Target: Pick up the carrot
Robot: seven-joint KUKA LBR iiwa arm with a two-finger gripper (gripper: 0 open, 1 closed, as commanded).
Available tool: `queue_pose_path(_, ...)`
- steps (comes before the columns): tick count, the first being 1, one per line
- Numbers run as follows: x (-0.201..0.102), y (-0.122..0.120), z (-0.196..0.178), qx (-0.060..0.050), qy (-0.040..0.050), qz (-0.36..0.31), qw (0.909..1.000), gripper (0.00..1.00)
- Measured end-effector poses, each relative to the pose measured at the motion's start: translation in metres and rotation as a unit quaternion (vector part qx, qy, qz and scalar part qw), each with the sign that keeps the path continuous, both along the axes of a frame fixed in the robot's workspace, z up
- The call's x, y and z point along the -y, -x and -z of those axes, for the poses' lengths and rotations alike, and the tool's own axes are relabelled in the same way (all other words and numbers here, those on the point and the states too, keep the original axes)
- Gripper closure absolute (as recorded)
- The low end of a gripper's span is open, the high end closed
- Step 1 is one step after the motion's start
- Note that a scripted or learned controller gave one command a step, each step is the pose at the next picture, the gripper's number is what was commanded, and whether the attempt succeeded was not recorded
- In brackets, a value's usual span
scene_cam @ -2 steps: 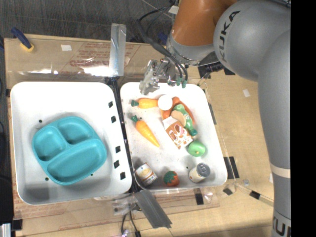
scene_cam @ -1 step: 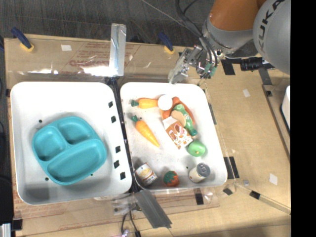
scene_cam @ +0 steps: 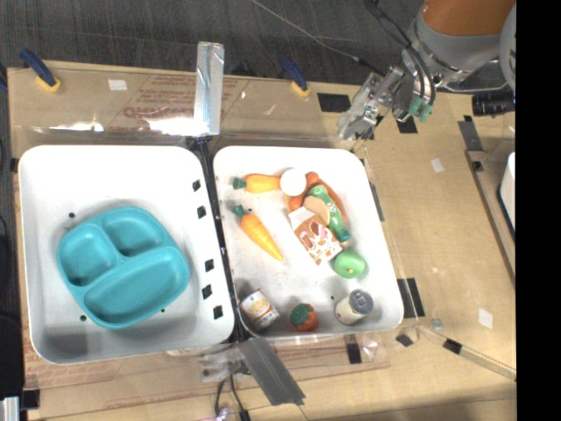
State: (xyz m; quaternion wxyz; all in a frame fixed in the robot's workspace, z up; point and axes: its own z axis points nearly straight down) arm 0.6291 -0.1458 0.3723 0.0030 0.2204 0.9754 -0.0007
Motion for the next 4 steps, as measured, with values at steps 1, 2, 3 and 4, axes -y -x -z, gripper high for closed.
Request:
queue_pose_path(1, 0.067, 0.015, -0.017, -0.001, 0.0002, 0.005, 1.0000, 1.00)
queue_pose_path(2, 0.062, -0.016, -0.124, 0.000, 0.0009, -0.095, 0.9955, 1.00)
queue_pose_path(3, 0.063, -0.013, -0.121, -0.003, -0.0002, -0.243, 0.9699, 1.00)
queue_pose_path(4, 0.062, -0.028, -0.090, -0.003, 0.0000, -0.405, 0.9143, 1.00)
